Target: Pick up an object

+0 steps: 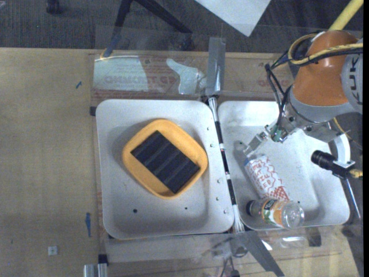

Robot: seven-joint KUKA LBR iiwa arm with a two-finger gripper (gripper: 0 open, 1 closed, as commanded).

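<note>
In the right bin (pixel 323 206) lies a red-and-white patterned packet (pixel 264 175), slanting from upper left to lower right. Just below it, a small clear plastic bottle with an orange label (pixel 275 211) lies on its side against the bin's front wall. My gripper (pixel 253 146) is low in the right bin, right at the packet's upper end. The grey arm and its orange band (pixel 323 68) reach in from the right and hide the bin's back right part. A yellow dish with a black ribbed top (pixel 164 156) sits in the middle of the left bin (pixel 115 206).
A metal divider (pixel 222 154) runs between the two bins. Behind the bins, a clear plastic sheet (pixel 150 74) lies on the wooden bench. A black knob (pixel 324 160) on the arm juts out over the right bin's right side.
</note>
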